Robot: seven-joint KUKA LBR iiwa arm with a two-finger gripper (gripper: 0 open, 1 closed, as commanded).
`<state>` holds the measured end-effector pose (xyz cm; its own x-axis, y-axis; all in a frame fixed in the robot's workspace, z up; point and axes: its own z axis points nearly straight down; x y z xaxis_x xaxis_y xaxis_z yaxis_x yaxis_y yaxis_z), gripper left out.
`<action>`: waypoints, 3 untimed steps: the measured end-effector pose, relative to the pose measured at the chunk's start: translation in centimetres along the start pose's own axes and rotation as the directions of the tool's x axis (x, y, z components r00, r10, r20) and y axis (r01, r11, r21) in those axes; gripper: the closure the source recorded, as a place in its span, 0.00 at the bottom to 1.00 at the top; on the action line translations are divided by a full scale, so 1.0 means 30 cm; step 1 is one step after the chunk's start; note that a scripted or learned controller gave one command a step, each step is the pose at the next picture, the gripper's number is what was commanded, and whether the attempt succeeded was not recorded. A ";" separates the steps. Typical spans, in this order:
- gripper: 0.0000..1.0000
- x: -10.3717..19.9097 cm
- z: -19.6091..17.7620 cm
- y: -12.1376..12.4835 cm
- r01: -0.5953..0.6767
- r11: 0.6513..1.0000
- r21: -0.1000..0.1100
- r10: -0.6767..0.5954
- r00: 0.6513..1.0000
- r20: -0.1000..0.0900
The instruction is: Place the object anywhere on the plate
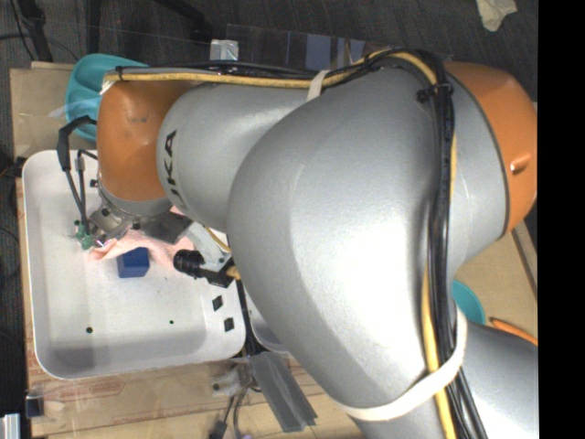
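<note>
Dark carpet [274, 3] lay behind the bench, with a crumpled pale rag [489, 5] on it at the top right. On the wooden bench [23, 90] sat a white bin [55, 327], its floor mostly bare toward the near rim. Most of the picture was taken by the grey arm [366, 245], which reached in from the right and bent leftward over the bin; its orange band [132, 149] sat just above the wrist, and black and yellow cables [434, 199] ran along the arm's body.

Below the band the gripper [96, 231] pointed down at the bin's upper left part. Whether it was clenched or released could not be told, since the wrist and its wiring hid it. Right under the gripper lay a pink plate [155, 252], flat on the bin floor, largely covered by the arm. A small blue block [133, 262] sat just below and to the right of the gripper, at the plate's near edge; whether it rested on the plate or beside it was unclear. It was not held. To the block's right, further from the gripper, a black knob-like part [189, 263] showed under the arm. Above the gripper, past the bin's far rim, a teal thing [87, 76] stuck out from behind the band.
</note>
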<state>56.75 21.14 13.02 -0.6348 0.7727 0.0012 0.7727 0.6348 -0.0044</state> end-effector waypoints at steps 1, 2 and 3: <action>1.00 -0.223 -0.183 0.124 0.191 0.982 -0.005 -0.191 0.982 0.003; 0.00 -0.223 -0.183 0.124 0.191 0.982 -0.005 -0.191 0.982 0.003; 0.00 -0.279 -0.943 0.066 -0.310 0.951 -0.006 0.310 0.951 0.001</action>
<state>63.70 15.98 41.28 -0.3642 0.9313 -0.0013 0.9313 0.3642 0.0014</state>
